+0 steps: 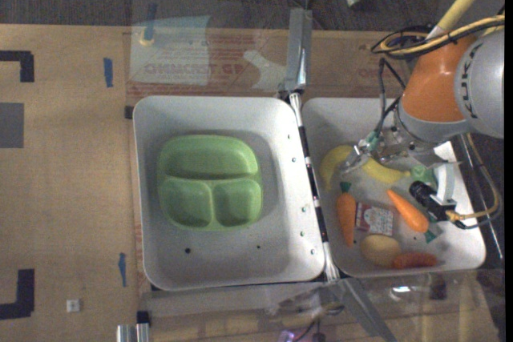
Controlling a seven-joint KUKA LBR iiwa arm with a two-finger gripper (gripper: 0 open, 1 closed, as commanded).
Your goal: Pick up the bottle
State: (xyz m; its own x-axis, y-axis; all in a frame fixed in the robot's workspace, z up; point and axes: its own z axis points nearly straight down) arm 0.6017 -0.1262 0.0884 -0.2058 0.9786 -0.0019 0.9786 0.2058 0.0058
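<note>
In the right bin (473, 248), a small red-and-white item (375, 218) that looks like the bottle lies flat near the middle. An orange carrot (346, 218) lies on its left and another carrot (407, 210) on its right. My gripper (362, 154) hangs low over the bin's upper left part, just above a yellow banana (381, 173) and beside a yellow lemon (335, 162). It is up and to the left of the bottle, apart from it. Nothing is seen held in it.
A pale potato (379, 249) and a red-orange piece (415, 259) lie near the right bin's front wall. A green piece (422, 172) sits by the wrist. The left bin (152, 124) holds a green divided plate (210, 182).
</note>
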